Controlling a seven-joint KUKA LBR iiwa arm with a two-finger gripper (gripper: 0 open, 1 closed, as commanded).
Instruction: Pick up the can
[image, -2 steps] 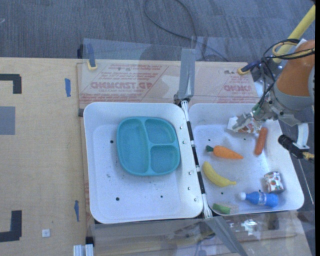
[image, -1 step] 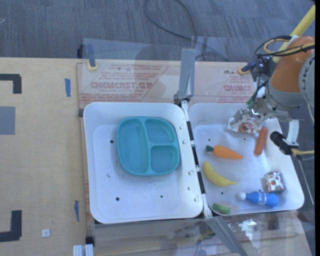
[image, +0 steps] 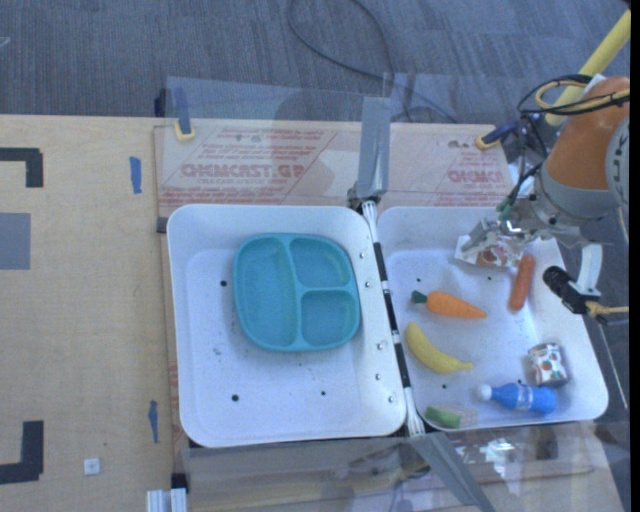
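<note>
The can (image: 546, 364), small with a patterned label, lies in the right bin (image: 400, 235), near its front right corner, just above the blue bottle (image: 522, 398). The gripper (image: 510, 228) hangs well apart from the can, over the bin's far side, right at a crumpled wrapper (image: 482, 248); whether it is clenched or released I cannot tell. Between gripper and can lies an orange sausage-shaped toy (image: 521, 282). Left of the can lie a carrot (image: 452, 305) and a banana (image: 434, 352).

Arm (image: 590, 150) cut off at right edge
</note>
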